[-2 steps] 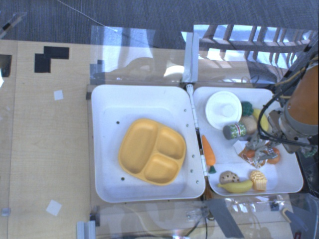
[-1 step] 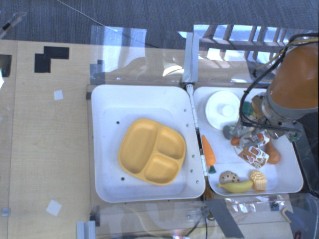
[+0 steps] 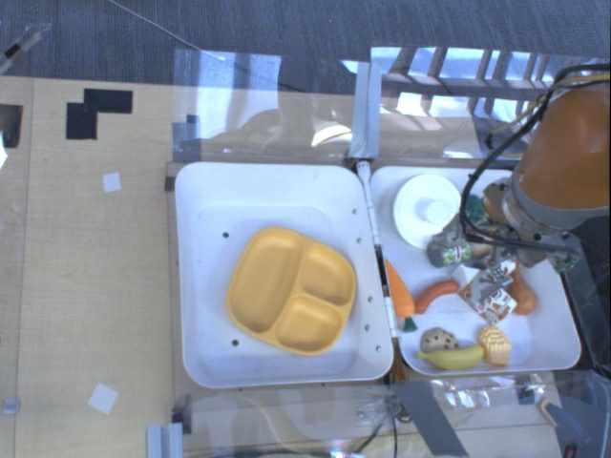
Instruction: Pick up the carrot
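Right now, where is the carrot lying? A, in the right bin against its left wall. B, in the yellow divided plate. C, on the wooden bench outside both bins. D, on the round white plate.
A: the carrot lies in the right bin, along its left wall beside the divider, apart from the yellow divided plate in the left bin and from the round white plate.
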`<state>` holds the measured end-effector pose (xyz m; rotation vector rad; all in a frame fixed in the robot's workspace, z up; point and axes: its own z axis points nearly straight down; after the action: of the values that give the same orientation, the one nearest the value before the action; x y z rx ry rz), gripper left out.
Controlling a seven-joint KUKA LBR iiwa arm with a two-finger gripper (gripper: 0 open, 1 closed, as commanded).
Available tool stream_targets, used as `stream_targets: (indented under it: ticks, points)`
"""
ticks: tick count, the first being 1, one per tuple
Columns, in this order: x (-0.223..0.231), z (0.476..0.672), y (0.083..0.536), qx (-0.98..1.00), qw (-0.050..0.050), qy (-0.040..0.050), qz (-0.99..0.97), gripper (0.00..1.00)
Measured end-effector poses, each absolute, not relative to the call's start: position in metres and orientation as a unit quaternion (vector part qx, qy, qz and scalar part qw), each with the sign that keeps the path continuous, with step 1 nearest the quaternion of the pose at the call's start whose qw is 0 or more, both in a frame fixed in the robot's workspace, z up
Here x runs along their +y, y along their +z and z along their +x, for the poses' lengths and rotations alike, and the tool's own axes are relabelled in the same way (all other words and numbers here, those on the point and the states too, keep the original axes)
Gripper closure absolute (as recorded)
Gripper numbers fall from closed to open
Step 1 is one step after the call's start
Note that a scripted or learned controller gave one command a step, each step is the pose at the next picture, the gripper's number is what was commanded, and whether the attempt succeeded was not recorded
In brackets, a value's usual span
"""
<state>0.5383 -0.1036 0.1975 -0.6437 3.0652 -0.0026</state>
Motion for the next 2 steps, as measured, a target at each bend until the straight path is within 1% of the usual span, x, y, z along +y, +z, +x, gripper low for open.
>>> stream_targets:
  ticks: [1,2]
  points:
    - [-0.035,0.504,0.185,0.983,0.003,0.0012,-0.186,0.0]
    - [-0.01,0.499,0.185,0.981,0.004,0.0004,-0.196,0.0]
